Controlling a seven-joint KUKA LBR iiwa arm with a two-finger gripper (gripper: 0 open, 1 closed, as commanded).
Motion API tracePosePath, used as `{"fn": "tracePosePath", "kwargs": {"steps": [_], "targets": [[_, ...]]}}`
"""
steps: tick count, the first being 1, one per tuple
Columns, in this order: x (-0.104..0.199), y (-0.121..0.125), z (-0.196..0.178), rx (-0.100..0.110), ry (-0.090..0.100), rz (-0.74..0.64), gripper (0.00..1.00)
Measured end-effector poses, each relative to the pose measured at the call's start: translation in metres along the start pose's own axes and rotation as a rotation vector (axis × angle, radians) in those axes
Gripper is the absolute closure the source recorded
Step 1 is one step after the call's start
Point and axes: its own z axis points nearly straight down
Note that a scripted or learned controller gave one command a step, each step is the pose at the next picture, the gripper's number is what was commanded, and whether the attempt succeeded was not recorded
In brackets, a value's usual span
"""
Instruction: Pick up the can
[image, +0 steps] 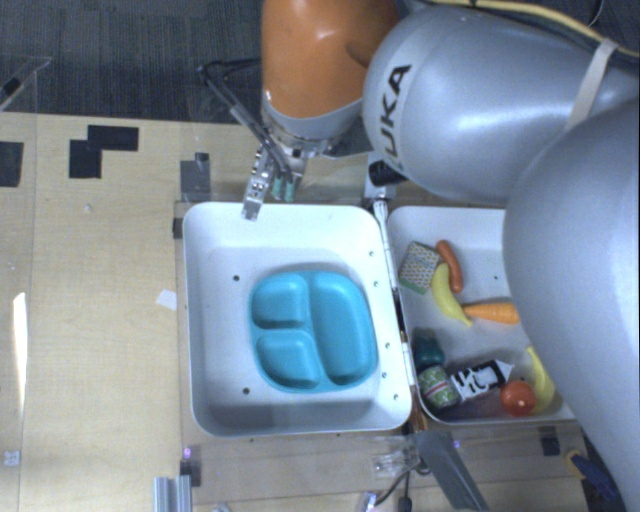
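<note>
Two white bins sit side by side on the desk (90, 330), so I'll place everything relative to the blue divided tray (312, 330); far left of the tray the desk is pale wood with black blocky marks (100, 150) near its top edge; the tray itself lies flat in the middle of the left bin (210, 300), three compartments, nothing in them that I can make out; up above the tray, over the back rim of that bin, hangs the claw (268, 190), two thin fingers pointing down and to the left, slightly apart and with nothing between them, so it looks released; the orange band (315, 50) and the big grey arm (500, 110) fill the space above and to the right of the tray; right of the tray, across the bin wall, is the right bin (490, 225) with the clutter; a greenish sponge-like block (420, 265), a sausage (450, 265), a banana (448, 297) and a carrot (490, 313) sit level with the tray's upper half; the can (437, 385) is just right of the tray's lower corner, near the front of the right bin, lying next to a black-and-white packet (478, 380); a tomato (517, 398) and a second banana (540, 375) lie further right, partly under the arm.
</note>
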Motion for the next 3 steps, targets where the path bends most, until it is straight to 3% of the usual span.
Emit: {"fn": "tracePosePath", "kwargs": {"steps": [1, 2, 3], "targets": [[-0.004, 0.003, 0.008, 0.000, 0.000, -0.038, 1.00], [-0.001, 0.002, 0.095, 0.002, 0.003, -0.071, 1.00], [-0.002, 0.002, 0.034, -0.001, -0.001, -0.274, 1.00]]}}
